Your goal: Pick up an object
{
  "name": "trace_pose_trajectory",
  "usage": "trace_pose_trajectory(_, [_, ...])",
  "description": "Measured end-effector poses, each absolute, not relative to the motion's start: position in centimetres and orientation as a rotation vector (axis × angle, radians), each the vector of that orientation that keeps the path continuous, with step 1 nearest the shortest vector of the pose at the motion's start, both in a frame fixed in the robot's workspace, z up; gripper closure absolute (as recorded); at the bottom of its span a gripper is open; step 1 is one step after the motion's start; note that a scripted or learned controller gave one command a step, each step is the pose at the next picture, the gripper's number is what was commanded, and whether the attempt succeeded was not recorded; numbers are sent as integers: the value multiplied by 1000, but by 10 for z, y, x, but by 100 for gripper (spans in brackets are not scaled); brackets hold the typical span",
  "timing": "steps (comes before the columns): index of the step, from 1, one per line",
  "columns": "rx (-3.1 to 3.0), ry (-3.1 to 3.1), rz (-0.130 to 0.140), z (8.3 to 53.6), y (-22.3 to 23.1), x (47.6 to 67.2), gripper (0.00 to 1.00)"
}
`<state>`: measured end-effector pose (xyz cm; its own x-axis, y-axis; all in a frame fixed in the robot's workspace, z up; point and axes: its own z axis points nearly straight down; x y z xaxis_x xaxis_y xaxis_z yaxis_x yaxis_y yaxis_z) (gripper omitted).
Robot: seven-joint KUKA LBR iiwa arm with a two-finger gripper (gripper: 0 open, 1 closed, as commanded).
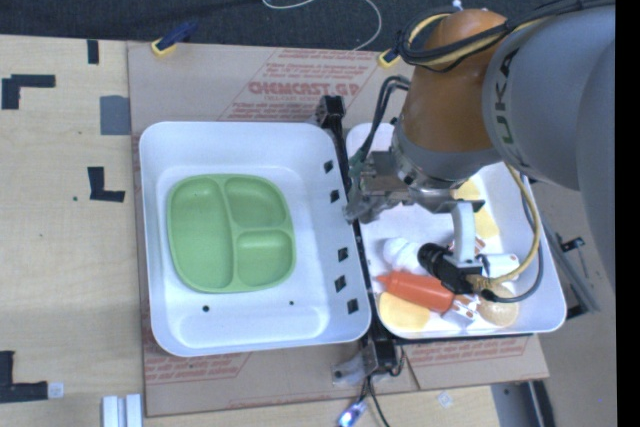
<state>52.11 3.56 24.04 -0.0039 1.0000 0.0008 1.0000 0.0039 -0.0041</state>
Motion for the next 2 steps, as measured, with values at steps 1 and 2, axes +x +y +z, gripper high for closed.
trace_pose_trajectory(1, [-2224,-2225,-9,337,18,487,100])
trace_pose_trajectory(2, [-2220,-2233,-17,452,56,484,100])
